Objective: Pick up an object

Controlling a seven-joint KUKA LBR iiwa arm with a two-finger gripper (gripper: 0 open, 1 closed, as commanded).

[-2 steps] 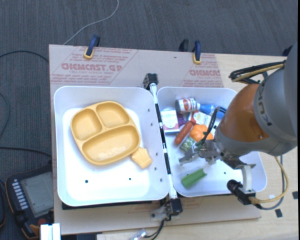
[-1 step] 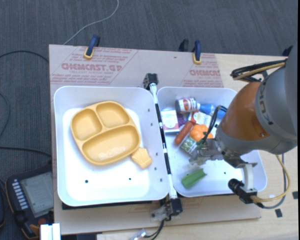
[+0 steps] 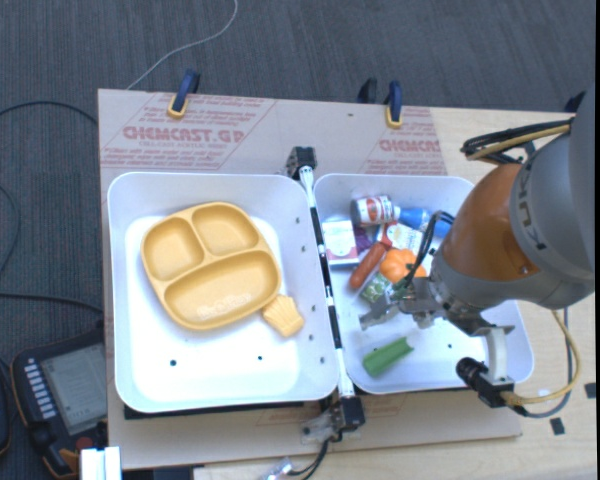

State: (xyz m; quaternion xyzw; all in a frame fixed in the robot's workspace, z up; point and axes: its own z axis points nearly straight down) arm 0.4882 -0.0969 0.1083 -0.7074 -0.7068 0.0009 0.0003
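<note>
My gripper [image 3: 392, 306] is down inside the right bin [image 3: 430, 370], in its middle, under the grey arm with the orange band. Its fingers sit close above the bin floor, just left of the wrist; their spread is hidden from me. A green cylinder [image 3: 386, 356] lies just below the gripper. An orange carrot [image 3: 369, 264] and an orange round piece [image 3: 398, 263] lie just above it. A small red-and-white can [image 3: 373, 209] and a blue item [image 3: 414, 216] rest at the bin's far end. A white packet [image 3: 339, 238] lies by the left wall.
The left bin [image 3: 155, 373] holds a yellow divided plate [image 3: 212, 264] and a small yellow piece [image 3: 284, 315] beside it. A black divider rail [image 3: 320, 268] runs between the bins. Clamps [image 3: 392, 103] stand at the bench's far edge.
</note>
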